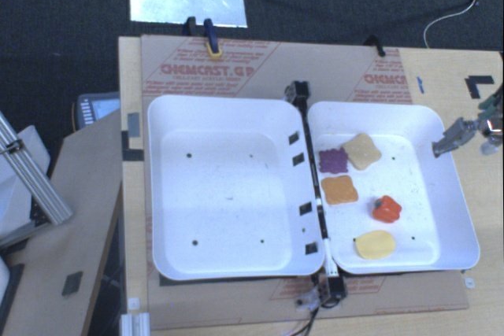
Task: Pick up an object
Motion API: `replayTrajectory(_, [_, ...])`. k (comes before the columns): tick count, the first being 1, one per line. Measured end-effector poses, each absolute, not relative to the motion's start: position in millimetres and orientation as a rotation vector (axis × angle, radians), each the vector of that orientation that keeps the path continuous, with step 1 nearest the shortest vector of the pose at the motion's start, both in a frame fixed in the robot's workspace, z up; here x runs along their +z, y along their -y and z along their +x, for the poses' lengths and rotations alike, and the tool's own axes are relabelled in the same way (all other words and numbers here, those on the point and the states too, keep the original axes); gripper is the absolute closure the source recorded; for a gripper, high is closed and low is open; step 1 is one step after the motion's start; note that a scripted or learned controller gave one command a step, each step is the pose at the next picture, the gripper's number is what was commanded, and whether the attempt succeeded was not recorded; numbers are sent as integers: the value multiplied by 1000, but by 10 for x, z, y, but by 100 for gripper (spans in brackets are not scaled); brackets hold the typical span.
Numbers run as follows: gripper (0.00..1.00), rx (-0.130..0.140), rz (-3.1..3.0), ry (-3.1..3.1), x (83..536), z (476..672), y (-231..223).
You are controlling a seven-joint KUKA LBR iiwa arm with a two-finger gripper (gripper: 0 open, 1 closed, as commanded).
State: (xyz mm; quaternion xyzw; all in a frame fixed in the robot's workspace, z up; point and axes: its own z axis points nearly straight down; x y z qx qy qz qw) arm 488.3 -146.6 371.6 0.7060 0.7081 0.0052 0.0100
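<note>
Over at the right edge of the view, the gripper [455,136] hangs just outside the far right corner of the right bin [453,204], above the bench [472,67]. Nothing sits between its fingers, and whether they are spread or closed I cannot tell at this size. All the objects lie in the right bin, to the left of and nearer than the gripper. Closest to it is the tan piece [362,151], with the purple piece [332,160] touching its left side. An orange square [339,190] lies just nearer than those two. A red pepper [387,208] sits right of the square, and a yellow piece [375,245] lies nearest of all. The left bin [228,185] sits beside the right one, well apart from the gripper.
</note>
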Motion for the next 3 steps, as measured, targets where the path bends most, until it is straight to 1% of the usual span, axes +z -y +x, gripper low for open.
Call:
replayTrajectory(1, [0,18,2200,-2216,5444,5138,1321])
replayTrajectory(2, [100,6,2205,-2227,5472,5133,1323])
replayTrajectory(3, [0,5,2206,-2228,5466,5133,1323])
